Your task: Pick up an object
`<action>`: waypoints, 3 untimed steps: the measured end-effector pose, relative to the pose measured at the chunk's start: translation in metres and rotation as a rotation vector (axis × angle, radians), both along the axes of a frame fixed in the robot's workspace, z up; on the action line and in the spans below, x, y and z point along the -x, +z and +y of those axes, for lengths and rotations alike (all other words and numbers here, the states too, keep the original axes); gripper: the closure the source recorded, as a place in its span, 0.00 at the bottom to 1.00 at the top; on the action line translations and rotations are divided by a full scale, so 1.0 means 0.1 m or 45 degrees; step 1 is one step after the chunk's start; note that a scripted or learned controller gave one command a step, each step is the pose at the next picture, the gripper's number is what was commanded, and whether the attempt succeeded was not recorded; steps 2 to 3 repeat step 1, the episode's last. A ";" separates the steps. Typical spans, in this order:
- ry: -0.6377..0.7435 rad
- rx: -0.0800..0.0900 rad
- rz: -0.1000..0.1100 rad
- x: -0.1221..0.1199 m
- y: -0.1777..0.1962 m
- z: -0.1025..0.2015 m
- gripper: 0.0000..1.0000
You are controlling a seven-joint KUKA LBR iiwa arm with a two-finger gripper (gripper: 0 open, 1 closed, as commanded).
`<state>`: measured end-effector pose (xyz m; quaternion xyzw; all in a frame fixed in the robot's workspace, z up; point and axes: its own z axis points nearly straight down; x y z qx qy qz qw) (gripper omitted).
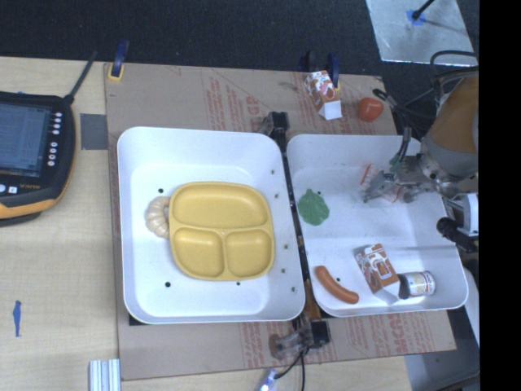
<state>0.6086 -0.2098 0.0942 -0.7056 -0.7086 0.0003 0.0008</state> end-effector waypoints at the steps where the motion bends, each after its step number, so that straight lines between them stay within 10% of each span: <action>1: 0.000 0.001 -0.001 -0.48 0.47 -0.02 0.00; 3: 0.000 0.001 -0.001 -0.48 0.47 -0.02 0.00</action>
